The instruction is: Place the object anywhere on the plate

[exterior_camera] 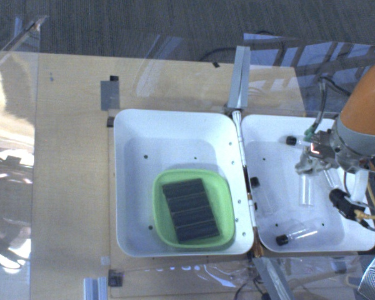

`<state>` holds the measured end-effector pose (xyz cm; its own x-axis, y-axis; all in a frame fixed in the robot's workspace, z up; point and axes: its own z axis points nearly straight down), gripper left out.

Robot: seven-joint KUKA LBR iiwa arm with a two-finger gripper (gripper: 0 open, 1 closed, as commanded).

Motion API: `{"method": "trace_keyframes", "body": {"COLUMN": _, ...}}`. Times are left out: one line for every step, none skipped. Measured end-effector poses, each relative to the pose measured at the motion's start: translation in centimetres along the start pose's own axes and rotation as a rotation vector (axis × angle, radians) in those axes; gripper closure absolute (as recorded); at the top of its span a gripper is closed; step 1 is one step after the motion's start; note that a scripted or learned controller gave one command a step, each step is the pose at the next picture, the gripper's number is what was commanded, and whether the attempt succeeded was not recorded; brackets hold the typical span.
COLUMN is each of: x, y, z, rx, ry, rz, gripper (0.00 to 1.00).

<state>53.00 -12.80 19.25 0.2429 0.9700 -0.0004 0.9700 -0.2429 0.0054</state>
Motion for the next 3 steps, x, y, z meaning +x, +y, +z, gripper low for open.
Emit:
{"method": "trace_keyframes", "body": {"x": 4.6, "y": -4.4, "z": 0.8, "rx": 0.003, "ry": 0.002, "rz": -0.109, "gripper": 1.0}}
{"method": "trace_keyframes", "body": {"x": 11.0, "y": -7.0, "z": -0.3, "rx": 0.002, "ry": 0.003, "rz": -0.194, "gripper": 1.0}}
{"method": "trace_keyframes", "body": {"x": 16.6, "y": -8.5, "z": 0.1, "rx": 0.003, "ry": 0.003, "rz": -0.252, "gripper": 1.0}}
